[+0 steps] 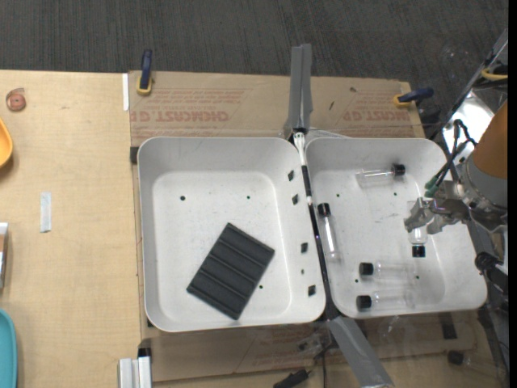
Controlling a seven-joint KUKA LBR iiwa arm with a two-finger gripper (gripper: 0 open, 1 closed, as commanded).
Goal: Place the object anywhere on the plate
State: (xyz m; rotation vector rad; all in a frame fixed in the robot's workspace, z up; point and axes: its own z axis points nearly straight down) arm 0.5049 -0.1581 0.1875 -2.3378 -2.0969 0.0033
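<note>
The plate (232,270) is a dark grey ribbed slab lying at a slant on the floor of the left bin (161,217). My gripper (422,221) hangs over the right side of the right bin (388,148), far from the plate. A small clear tube with a black cap (418,247) hangs from its tips, cap end down, and the gripper is shut on the tube's upper end.
Other clear, black-capped tubes lie in the right bin: one at the back (380,175), one along the divider (326,229), two near the front (380,273) (380,301). A raised rim (305,208) separates the bins. Cardboard and clamps sit behind them.
</note>
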